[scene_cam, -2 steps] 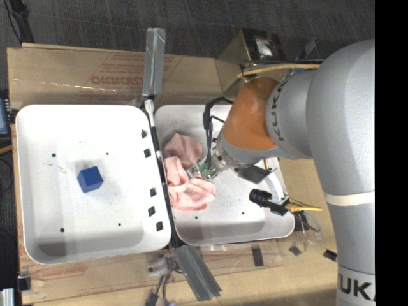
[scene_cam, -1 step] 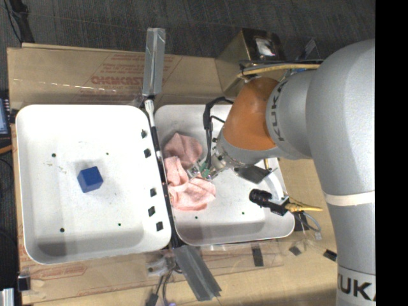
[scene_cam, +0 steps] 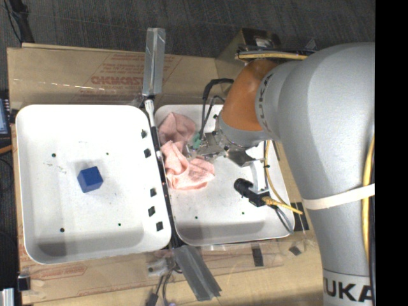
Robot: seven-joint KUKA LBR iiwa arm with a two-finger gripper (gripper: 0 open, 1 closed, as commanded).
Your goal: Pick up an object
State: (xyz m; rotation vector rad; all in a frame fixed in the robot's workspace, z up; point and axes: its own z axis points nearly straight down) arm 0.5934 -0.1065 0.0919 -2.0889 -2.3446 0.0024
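Nearest to me, the front part of the right bin [scene_cam: 217,231] is bare white floor. Just behind that lies the pink cloth [scene_cam: 183,161], bunched against the divider on the bin's left side, with a paler fold running up toward the far corner. I judge it light, limp and not at all fragile; it will sag and drape when lifted, and a shallow pinch could slide off a single layer. The best hold looks like the raised ridge of folds in the middle of the heap, where the fabric stands proud of the floor.

The hand [scene_cam: 203,144] sits low at the cloth's right edge, right at the fabric, but the wrist hardware covers it and I cannot tell how it is set or whether anything is caught in it. Above it the orange band [scene_cam: 241,104] and the big grey arm [scene_cam: 325,139] lean in from the right, wrist pointing steeply down into the bin.

Over in the left bin [scene_cam: 38,171], well apart, a small blue cube [scene_cam: 90,178] rests untouched.
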